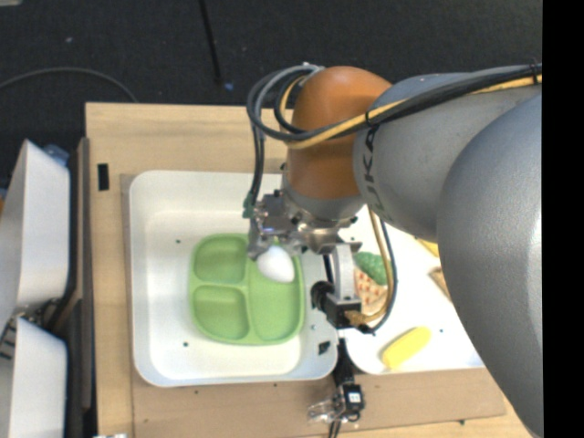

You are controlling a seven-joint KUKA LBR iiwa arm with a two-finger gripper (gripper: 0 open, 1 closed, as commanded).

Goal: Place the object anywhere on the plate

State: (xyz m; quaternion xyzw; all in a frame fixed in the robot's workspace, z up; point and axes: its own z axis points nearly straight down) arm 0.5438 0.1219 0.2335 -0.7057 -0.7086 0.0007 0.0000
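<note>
Whether my fingers (271,245) are released or clenched I cannot tell: my wrist hides them from above, and only a bit of grey metal shows over the green plate's (224,313) upper right corner. Just below that metal is the white egg-shaped object (276,265). It lies over the top end of the plate's long right compartment, close to the plate's right rim. I cannot make out whether it rests on the plate or hangs a little above it.

The plate has three compartments, two stacked on its left side and the long one on its right. It lies flat in the left white bin (151,245), whose floor shows bare on the plate's left, above it and below it. The right white bin (456,359) lies beyond the plate's right edge. In it, near the plate's lower right corner, lies a yellow piece (404,347). Higher up, level with the plate's middle, is a green and patterned piece (370,276), partly behind my black cables (260,135). My orange band (333,144) rises above the plate's top right corner. The wooden table (109,144) carries both bins and frames the plate's bin on the left and bottom.
</note>
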